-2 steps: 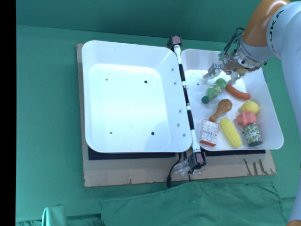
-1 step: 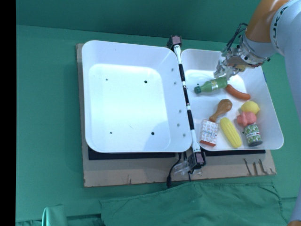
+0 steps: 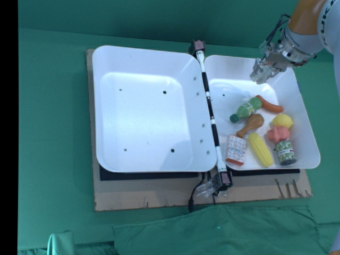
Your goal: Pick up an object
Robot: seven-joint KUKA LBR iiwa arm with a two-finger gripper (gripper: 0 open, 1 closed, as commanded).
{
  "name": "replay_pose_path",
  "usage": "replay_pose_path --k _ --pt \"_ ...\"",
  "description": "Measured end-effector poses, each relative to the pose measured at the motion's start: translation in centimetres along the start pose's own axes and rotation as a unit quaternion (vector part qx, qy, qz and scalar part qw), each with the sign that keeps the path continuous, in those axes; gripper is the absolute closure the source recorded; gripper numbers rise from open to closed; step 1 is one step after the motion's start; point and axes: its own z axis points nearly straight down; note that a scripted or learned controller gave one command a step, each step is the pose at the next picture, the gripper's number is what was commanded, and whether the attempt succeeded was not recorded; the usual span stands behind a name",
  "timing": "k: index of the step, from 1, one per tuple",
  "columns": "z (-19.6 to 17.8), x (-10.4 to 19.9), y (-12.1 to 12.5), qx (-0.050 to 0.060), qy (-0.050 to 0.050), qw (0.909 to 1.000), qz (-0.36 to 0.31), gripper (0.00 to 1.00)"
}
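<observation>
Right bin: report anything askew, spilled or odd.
Nothing looks spilled or damaged. In the right bin the green bottle lies on its side beside the sausage, and the toys crowd the near half. The tool hovers over the far half.

A lab: green-draped bench [image 3: 53, 116]; two white bins [image 3: 149, 78]; robot arm [image 3: 313, 9].

The grey arm [image 3: 319, 9], orange-banded above the wrist, was angled down and leftward from the upper right, with the end effector [image 3: 262, 74] carried lowest.
</observation>
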Motion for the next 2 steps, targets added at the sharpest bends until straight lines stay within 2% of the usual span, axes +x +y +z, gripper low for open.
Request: replay_pose_path --k 2 --pt "-10.3 -0.7 -0.6 0.000 0.000 1.0000 0.000 1.00"
